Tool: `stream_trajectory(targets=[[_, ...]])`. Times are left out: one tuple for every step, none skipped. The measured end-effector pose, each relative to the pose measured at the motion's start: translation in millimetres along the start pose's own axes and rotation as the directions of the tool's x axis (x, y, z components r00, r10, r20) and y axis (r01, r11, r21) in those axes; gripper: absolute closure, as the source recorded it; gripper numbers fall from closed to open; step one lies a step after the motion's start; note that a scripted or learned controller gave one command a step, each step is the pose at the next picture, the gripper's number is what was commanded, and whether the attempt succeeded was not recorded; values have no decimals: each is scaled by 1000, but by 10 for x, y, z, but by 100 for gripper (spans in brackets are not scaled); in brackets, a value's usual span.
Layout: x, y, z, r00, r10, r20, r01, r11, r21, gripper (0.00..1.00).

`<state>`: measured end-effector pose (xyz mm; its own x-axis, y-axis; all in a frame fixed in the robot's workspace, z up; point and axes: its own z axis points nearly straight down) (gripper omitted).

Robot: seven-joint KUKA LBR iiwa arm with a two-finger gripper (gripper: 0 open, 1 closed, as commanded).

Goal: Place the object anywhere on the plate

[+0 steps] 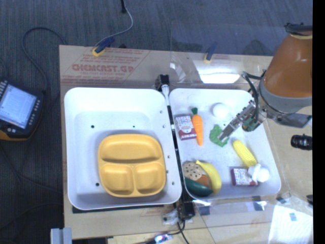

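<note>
My jaws [227,131] hang over the green toy [218,135] in the right bin [264,151]. Whether they grip, I cannot tell. The yellow plate [132,164] sits in the left bin [84,131].

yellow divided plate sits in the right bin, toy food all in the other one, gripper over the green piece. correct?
Not quite: the bins are swapped. The camera view shows the yellow divided plate in the left bin and the toy food in the right bin. The gripper is over the green piece, as you said.

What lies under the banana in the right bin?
Under the banana lie a cookie and a dark green item, both partly covered; the banana hides their right sides, so the green item's kind is unclear.
</note>
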<state>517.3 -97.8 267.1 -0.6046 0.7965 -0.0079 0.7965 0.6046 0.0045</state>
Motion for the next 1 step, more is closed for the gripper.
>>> stream_trajectory(targets=[[580,712,-631,999,42,-5,-42,999,2,100]])
